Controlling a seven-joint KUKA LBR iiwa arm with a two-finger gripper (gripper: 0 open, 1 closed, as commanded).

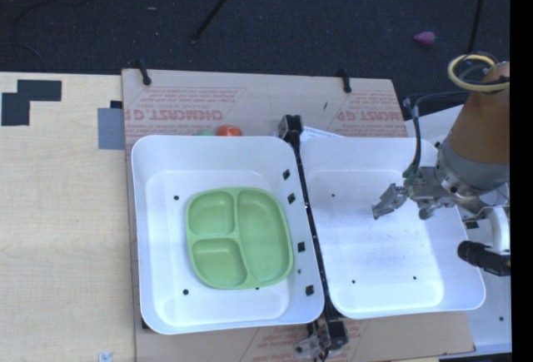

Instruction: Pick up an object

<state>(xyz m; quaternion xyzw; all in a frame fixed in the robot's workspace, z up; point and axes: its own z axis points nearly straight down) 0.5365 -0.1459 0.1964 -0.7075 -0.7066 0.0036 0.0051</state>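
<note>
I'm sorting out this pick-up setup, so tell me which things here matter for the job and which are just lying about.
Belongs to the job:
- green divided plate, lying in the left bin
- hand, over the right bin

Just lying about:
- orange object behind the left bin
- cardboard sheet under the bins
- purple scrap on the dark floor

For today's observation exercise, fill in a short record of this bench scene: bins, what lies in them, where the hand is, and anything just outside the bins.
left bin: holds a green divided plate, three compartments, lying flat
right bin: the hand is above it
hand: over the right bin's right part, holding nothing visible
behind left bin: a small orange-red object on the cardboard sheet, partly hidden by the rim
task progress: nothing picked up yet
</note>
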